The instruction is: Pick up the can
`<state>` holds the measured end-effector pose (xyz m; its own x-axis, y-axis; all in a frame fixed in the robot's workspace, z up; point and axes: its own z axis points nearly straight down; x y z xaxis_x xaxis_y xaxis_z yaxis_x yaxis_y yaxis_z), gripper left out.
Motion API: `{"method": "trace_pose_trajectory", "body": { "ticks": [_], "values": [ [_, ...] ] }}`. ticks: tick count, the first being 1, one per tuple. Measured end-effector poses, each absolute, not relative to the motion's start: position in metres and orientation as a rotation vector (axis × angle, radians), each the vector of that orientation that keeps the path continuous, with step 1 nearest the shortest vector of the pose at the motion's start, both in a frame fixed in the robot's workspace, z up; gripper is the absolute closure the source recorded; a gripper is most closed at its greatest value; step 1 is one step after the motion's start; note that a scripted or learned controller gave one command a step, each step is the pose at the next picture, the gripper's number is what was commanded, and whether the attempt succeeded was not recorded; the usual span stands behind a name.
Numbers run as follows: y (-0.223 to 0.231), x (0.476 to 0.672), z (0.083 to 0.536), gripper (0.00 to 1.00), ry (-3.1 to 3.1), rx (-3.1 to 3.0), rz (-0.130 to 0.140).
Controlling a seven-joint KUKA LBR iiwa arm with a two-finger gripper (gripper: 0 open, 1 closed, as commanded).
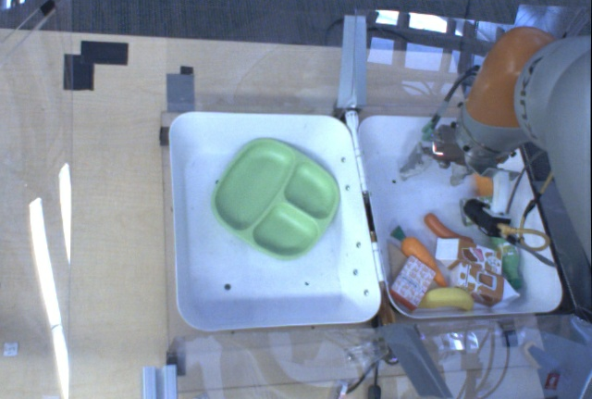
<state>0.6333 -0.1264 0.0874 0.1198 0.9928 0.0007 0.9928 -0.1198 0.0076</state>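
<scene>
Yellow banana (447,298) and cartons crowd the right bin's (388,147) near corner; I cannot pick out the can among them. Farther back the gripper (435,154) hangs over bare floor, jaws spread, nothing held. Approach step: next, locating the can.

Left bin (199,295): green divided plate (276,195). Right bin (388,156): arm (518,92) over its far half, gripper (435,156) just above the floor. Near corner: carrot (424,255), banana (447,298), small boxes (479,272).
</scene>
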Motion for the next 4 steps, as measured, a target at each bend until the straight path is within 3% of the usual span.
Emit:
{"method": "trace_pose_trajectory", "body": {
  "ticks": [1,3,4],
  "values": [
    [-0.182,0.644,0.089,0.00,2.002,2.423,0.019],
    [-0.186,0.581,0.091,0.00,2.023,2.403,0.034],
    [-0.185,0.566,0.091,0.00,2.017,2.404,0.034]
  ]
}}
